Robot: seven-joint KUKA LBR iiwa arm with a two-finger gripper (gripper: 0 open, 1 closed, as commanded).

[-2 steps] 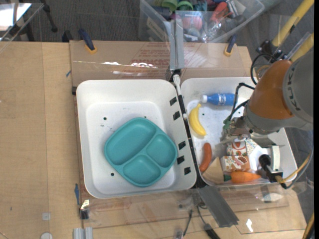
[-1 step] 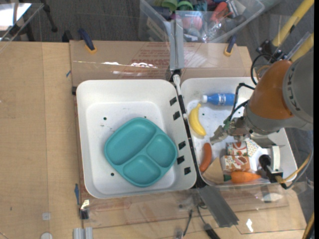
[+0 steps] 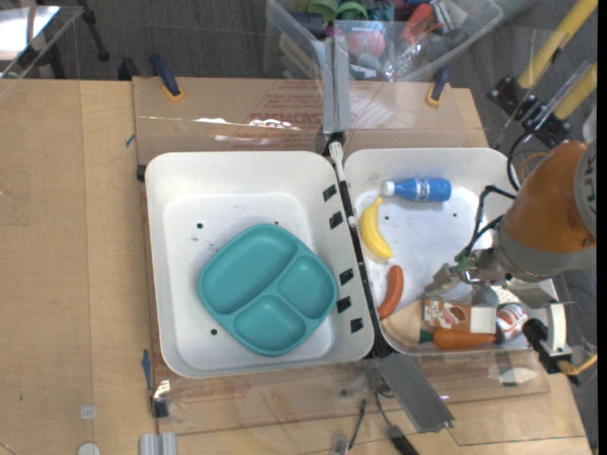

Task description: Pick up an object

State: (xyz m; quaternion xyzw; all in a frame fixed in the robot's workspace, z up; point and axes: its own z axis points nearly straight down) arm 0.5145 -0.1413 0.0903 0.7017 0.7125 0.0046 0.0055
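Just below the gripper — finger state unclear — lies an orange bottle.

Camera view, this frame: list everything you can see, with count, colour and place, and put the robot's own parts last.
white bins: 2, white, side by side on the bench
divided plate: 1, teal, three compartments, in the left bin
bottle: 1, blue with a white cap, lying near the far wall of the right bin
banana: 1, yellow, right bin beside the divider
sausage-shaped item: 1, red-orange, right bin, nearer than the banana
orange item: 1, orange, lying at the near edge of the right bin, partly under the arm
clear tub: 1, transparent, full of mixed coloured items, behind the bins
arm: 1, grey with orange band, over the right bin's right side
gripper: 1, dark, low over the right bin; finger state unclear
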